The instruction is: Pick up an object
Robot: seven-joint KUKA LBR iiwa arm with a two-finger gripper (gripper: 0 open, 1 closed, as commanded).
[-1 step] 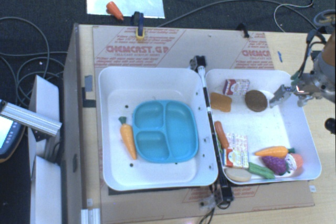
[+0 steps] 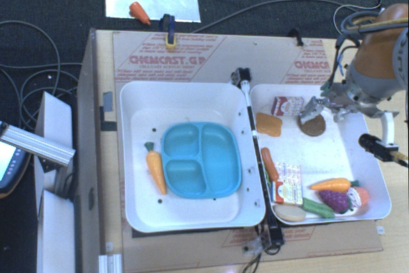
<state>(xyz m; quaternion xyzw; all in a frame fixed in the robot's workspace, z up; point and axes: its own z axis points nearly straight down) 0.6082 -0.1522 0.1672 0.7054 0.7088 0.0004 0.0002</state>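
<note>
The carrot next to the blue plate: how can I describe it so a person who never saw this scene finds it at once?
Look at the left white bin, which holds a blue divided plate. The carrot lies on the bin floor just left of that plate, green top pointing away from the viewer. It is the lone food item in this bin.

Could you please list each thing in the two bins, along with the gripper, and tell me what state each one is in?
gripper: low over the right bin, at the brown disc.
brown disc: flat on the bin floor.
blue tray: upright, compartments bare, in the left bin.
carrot: lying beside the tray's left edge.
small carton: lying on its side.
orange carrot: lying among toys in the right bin's near corner.
</note>
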